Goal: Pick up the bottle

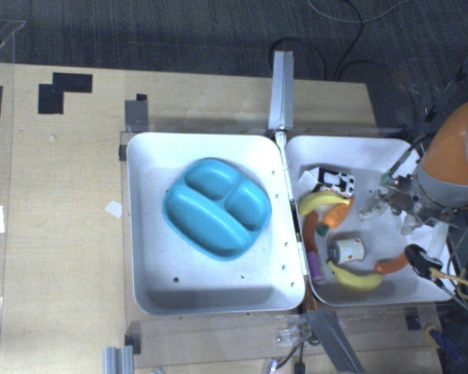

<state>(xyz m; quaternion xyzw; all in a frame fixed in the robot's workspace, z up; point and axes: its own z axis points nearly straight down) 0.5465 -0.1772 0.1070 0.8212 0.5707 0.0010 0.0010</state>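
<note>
While pale wooden worktop (62, 209) meets dark carpet (140, 14), white-capped bottle (347, 250) in right bin (374, 148), left of end effector (393, 201), finger state indeterminable.

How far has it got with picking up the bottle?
Done so far: the arm is positioned over the right bin, with the claw above its contents. In hand: nothing visible. The small white bottle lies on the bin floor among two bananas and orange items, apart from the claw. Left: descending, grasping and lifting it.
</note>
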